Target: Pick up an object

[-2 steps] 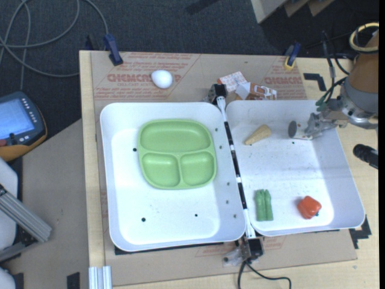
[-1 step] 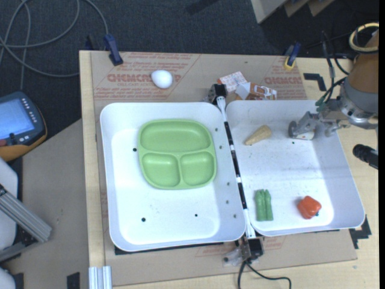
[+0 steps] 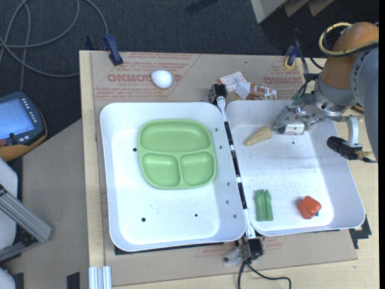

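My gripper [image 3: 290,124] is low over the back of the right bin [image 3: 337,179], reaching in from the right. Just left of it lies a pale yellow cone-shaped piece [image 3: 258,136], pointing toward the gripper and close to it; I cannot tell whether they touch. Near the front of the same bin lie a green ridged piece [image 3: 263,205] and a red pepper-like object [image 3: 309,207], both well away from the gripper. Nothing is visibly held.
The left bin [image 3: 120,179] holds a green divided plate [image 3: 177,153]. On the cardboard behind the bins are a white egg-shaped object [image 3: 161,78] and some crumpled wrappers [image 3: 243,87]. A ridge [image 3: 233,161] separates the bins.
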